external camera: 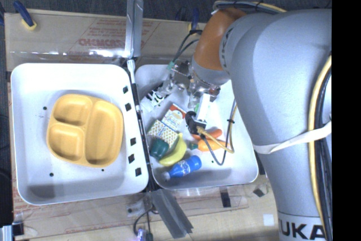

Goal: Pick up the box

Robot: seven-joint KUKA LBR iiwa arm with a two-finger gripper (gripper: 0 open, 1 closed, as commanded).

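The end effector (194,100) hangs low in the right bin (243,162), its black hardware over the clutter; whether it is spread or pressed together cannot be told. The box (172,119), small with a red edge, lies tilted just below and left of it, beside a patterned packet (162,131). Near them sit a banana (174,153), a blue bottle (184,167) and a carrot (210,134). The left bin (25,121) holds a yellow tray (84,128).

Grey arm (282,99) reaching in from right, wrist lowered
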